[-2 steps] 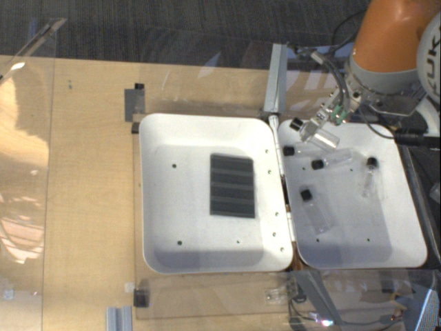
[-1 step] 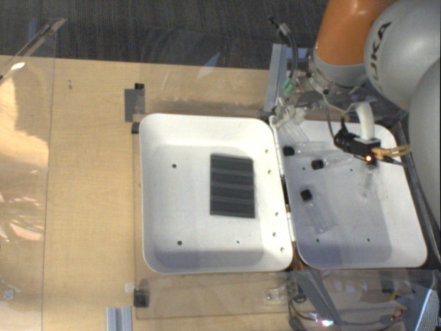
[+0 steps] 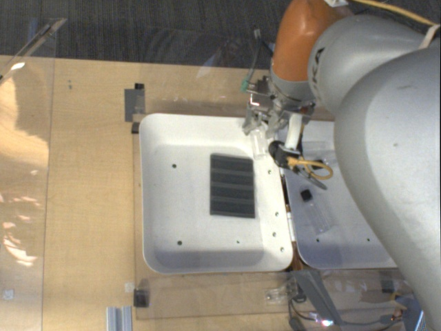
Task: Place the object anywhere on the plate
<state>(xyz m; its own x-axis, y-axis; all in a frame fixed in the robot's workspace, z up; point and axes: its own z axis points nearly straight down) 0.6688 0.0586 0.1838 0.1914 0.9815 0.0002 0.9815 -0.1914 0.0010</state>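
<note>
One ribbed plate [image 3: 232, 185] centred in left bin [image 3: 165, 212]; claw [image 3: 261, 134] over bin's far right corner, grip impossible to tell.

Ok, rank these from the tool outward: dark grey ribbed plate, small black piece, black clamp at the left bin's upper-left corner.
1. Dark grey ribbed plate, in the left white bin, just below the tool.
2. Small black piece, in the right bin.
3. Black clamp, outside the left bin's upper-left corner.
</note>
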